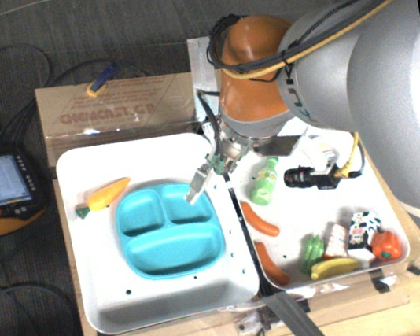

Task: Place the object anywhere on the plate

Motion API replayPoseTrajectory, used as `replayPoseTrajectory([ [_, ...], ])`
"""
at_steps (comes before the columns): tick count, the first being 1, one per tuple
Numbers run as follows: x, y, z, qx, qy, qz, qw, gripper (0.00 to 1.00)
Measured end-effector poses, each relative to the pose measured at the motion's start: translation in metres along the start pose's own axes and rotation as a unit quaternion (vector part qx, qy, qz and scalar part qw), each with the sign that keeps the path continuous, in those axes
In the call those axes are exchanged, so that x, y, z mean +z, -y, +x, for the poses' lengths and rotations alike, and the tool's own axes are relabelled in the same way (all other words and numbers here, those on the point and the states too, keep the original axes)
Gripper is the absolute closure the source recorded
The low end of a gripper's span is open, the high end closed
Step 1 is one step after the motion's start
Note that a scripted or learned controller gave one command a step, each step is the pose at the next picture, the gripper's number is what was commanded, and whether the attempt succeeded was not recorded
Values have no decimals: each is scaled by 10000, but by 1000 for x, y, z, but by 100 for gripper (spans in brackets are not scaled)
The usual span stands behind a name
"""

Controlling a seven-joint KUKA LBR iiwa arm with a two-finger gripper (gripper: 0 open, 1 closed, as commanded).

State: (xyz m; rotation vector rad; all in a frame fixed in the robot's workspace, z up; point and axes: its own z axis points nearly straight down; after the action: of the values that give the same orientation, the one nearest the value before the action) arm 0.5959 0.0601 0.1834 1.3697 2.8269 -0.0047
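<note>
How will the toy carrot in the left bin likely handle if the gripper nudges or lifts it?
The carrot looks like moulded plastic, so probably stiff and light. Its tapered, rounded body lies flat on the left bin floor beside the blue plate, so a nudge would probably roll or pivot it.

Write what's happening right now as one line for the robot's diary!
gripper: over blue plate upper right edge, nothing seen held | carrot: left bin, beside plate | green bottle: right bin | placement: not done
</note>
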Motion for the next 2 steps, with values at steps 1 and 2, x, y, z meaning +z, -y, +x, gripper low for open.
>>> replayPoseTrajectory([
  [1,-9,-1,0,-1,-4,-4,10000,100],
  [2,44,17,87,-998,-23,0,9950,100],
])
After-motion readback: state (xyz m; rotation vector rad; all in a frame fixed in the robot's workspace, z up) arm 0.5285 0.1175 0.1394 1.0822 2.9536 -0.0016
